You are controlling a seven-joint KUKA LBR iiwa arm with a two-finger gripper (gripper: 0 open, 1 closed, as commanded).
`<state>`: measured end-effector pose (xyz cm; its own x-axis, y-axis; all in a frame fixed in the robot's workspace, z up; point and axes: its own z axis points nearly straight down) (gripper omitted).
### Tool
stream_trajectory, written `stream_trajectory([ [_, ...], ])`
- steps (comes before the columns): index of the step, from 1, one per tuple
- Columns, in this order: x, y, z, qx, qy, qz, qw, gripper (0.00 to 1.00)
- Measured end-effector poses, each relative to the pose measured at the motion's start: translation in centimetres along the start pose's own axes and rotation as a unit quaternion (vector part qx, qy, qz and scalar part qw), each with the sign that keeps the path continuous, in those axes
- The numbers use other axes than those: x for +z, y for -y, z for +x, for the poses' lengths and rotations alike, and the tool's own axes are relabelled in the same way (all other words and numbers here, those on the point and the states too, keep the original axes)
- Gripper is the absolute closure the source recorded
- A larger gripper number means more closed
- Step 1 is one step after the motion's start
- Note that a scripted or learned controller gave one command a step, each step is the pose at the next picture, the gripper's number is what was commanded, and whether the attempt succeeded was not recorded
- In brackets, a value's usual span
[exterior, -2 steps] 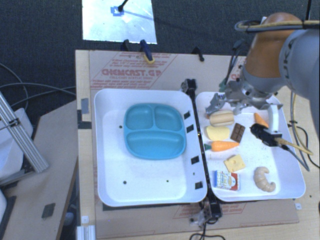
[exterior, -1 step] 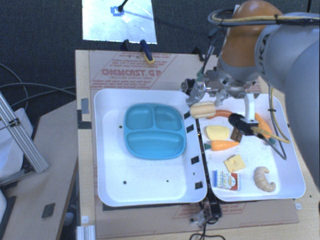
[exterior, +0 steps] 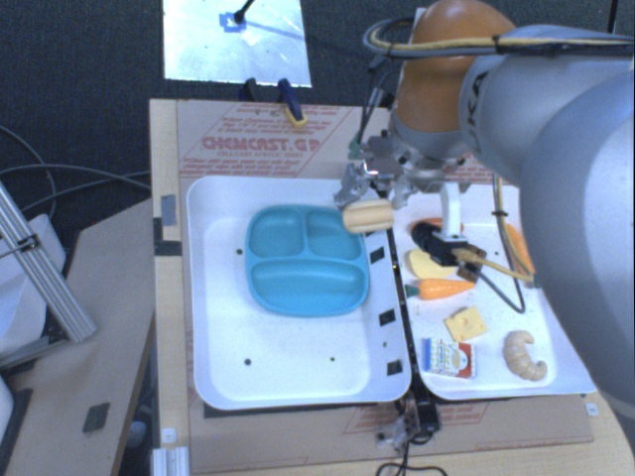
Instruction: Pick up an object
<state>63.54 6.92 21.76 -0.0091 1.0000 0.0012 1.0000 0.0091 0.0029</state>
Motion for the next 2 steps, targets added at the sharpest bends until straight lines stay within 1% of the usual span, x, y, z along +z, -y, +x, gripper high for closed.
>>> stream_trajectory([
  [1, -1.25, -1.35, 1.05, 0.001, 0.000, 0.000, 1.0000, 1.00],
  [2, -1.70, -0.95, 1.89, 0.001, 0.000, 0.000, 1.0000, 1.00],
])
